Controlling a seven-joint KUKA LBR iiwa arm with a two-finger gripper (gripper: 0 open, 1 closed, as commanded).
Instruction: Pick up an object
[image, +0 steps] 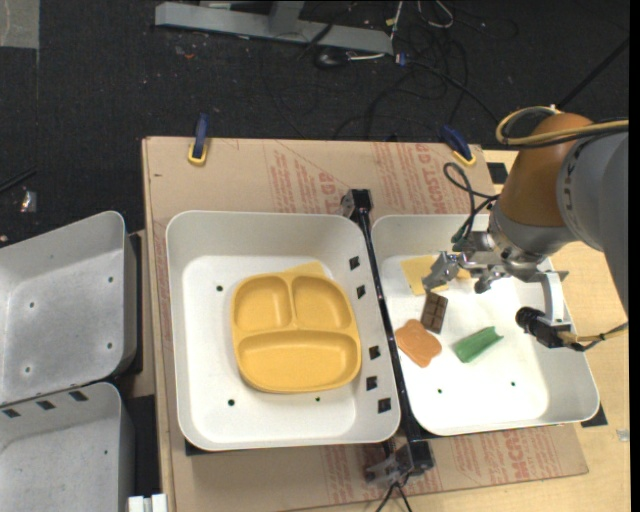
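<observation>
On your far left, two grey metal trays (60, 290) lay off the bench. Next came the left bin (190, 300), and in it you had a yellow divided plate (296, 333), lying flat near the middle with its three compartments facing up. A black divider strip (375, 300) ran between the two bins.

In the right bin (520, 400) your candidates sat close together toward its left half. An orange wedge (418, 343) lay nearest the divider, with a small dark brown block (434, 312) just beside it, above and a little to its right; whether the two touched, you could not tell. A pale yellow flat piece (418, 273) lay above them, partly under the gripper. A green block (477, 343) rested apart to the right, on clear white floor.

The gripper (462, 268) hung over the upper part of that bin, above the pale yellow piece and near the brown block. Its fingers were too blurred and foreshortened to judge, and nothing could be seen held.

These looked like light toy pieces, probably stiff plastic or foam, likely a bit slick. The green block seemed your easiest take: isolated, with its narrow sides free for a pinch across the short width. The flat yellow piece would probably be hard to get under.
</observation>
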